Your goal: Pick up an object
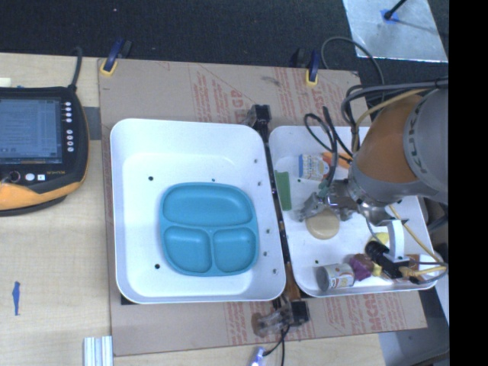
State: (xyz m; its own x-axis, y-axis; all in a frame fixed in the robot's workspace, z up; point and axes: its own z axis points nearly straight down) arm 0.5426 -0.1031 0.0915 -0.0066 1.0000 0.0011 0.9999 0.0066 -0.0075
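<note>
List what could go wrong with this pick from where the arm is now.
1. The gripper sits low in the cluttered right bin, right by a round tan object and a green block; it may nudge one rather than grasp it.
2. Loose black cables hang over the bin by the wrist and could snag.
3. The small bottle lying near the front rim could roll if bumped.

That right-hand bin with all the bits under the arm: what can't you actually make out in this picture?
- Claw: the arm's wrist covers it, so its grip is unclear.
- Tan round object: partly under the claw; whether they touch is unclear.
- Small bottle: label too small to read.
- Right bin: far side hidden beneath the arm.
</note>
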